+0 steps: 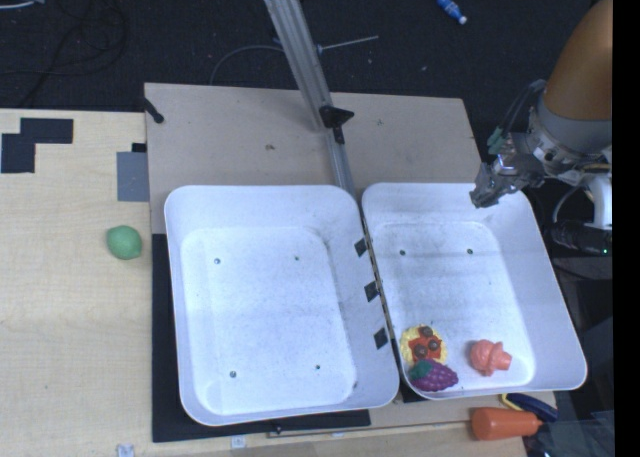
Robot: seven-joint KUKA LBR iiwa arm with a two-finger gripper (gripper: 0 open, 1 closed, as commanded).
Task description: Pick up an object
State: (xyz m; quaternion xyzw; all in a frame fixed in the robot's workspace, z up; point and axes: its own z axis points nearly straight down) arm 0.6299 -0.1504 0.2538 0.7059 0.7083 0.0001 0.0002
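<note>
In the right bin, near its front edge, lie a small yellow toy with red and dark spots, a purple bunch of grapes touching it, and a pink-orange toy a little to their right. My gripper hangs over the bin's far right corner, well away from these objects. I see nothing between its fingers.
The left bin stands beside the right one. A green ball rests on the wooden bench to the left. An orange object lies in front of the right bin. A metal rail slants up behind the bins.
</note>
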